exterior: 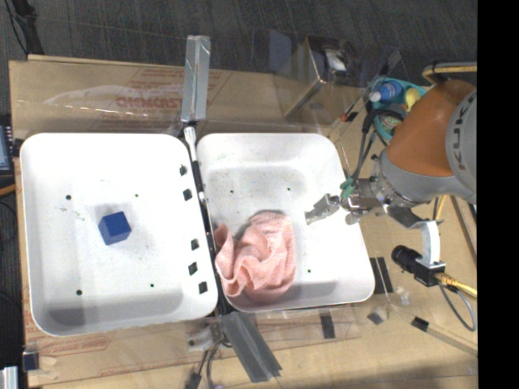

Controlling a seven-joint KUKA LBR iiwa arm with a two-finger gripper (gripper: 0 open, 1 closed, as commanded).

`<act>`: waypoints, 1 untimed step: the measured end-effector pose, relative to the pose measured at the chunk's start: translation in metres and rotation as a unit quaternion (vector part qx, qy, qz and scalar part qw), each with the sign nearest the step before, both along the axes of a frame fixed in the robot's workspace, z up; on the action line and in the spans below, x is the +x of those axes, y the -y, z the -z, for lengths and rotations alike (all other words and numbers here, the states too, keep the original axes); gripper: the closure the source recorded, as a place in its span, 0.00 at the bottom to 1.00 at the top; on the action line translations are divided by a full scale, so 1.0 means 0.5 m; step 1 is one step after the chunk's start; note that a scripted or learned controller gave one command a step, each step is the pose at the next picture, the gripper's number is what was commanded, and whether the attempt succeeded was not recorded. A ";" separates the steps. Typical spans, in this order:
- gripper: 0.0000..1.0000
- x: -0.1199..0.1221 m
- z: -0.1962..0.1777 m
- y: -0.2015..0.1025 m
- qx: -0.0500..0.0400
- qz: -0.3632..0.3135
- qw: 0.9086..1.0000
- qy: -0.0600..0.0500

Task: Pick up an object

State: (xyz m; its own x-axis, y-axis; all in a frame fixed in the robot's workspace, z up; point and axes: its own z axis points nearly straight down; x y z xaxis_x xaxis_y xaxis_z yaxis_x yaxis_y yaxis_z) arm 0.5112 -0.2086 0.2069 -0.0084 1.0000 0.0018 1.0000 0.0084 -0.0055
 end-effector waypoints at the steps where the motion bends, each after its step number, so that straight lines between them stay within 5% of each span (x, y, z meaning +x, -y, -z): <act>1: 0.00 0.042 0.232 -0.168 -0.001 0.015 1.000 0.001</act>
